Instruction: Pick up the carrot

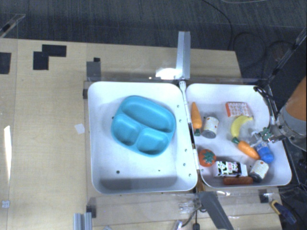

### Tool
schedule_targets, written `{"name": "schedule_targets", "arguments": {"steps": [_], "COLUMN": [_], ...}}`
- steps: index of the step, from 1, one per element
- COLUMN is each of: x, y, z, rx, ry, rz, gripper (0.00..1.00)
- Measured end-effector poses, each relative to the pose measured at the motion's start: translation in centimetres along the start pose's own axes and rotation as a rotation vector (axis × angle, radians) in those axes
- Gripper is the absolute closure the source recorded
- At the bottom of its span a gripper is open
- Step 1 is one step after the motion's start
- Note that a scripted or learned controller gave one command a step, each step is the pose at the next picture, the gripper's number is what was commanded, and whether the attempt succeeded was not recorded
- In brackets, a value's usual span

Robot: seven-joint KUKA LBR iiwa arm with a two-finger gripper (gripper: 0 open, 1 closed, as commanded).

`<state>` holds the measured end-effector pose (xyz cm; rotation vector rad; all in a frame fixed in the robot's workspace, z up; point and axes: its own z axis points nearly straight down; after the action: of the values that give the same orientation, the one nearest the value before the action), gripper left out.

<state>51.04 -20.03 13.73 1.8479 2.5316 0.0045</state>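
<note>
Two carrot-like items lie in the right bin [276, 176]. One orange carrot [195, 115] lies lengthwise along the bin's left wall, its green top towards the front. A second, shorter carrot [248, 149] lies slantwise right of the middle, its green end pointing at the banana. My gripper [265, 136] hangs over the right side of this bin, just right of and above the shorter carrot and above a blue object [265, 154]. I see nothing held in it.
The right bin also holds a yellow banana [240, 125], a red and white box [237, 109], a small can [210, 126], a tomato [207, 157], a black and white carton [229, 167], a sausage [237, 180] and a white cup [259, 168]. A blue divided plate [143, 125] lies in the left bin [103, 176].
</note>
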Motion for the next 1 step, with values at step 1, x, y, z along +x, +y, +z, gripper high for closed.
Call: {"name": "schedule_targets", "arguments": {"steps": [1], "x": [8.24], "y": [5.78], "z": [-1.5], "rx": [0.002], "ry": [0.002], "rz": [0.133], "gripper": [1.0]}}
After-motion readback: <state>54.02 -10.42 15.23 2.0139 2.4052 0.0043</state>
